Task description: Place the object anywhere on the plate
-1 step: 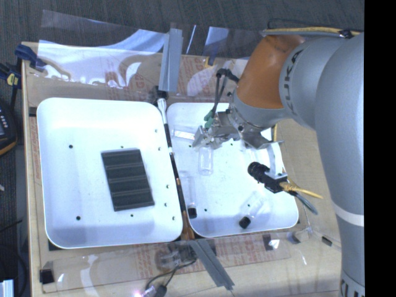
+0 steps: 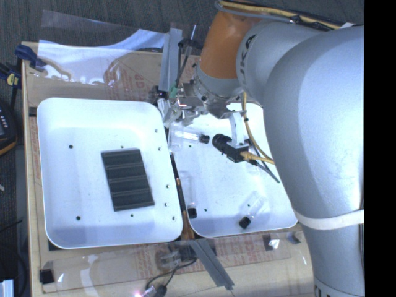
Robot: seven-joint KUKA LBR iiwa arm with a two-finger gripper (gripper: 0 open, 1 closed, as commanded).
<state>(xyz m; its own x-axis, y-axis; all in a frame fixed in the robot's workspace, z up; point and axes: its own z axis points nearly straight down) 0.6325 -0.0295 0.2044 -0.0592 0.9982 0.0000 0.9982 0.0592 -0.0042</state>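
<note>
1. Gripper (image 2: pixel 179 113) sits at top centre of frame, over the right bin's (image 2: pixel 210 228) upper left corner; can't tell its grip state.
2. Clear vial w/ black cap (image 2: pixel 189 138) lies just below gripper in right bin.
3. Two more capped vials (image 2: pixel 249 212) near bottom of right bin.
4. Dark ridged plate (image 2: pixel 127 178) in middle of left bin (image 2: pixel 62 129), well apart from vials.

Grey arm (image 2: pixel 309 135) enters from right, orange band up top, gripper (image 2: pixel 180 117) pointing left.

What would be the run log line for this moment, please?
arm: over right bin | gripper: near its top-left corner | plate: dark, ridged, left bin | vials: right bin
</note>
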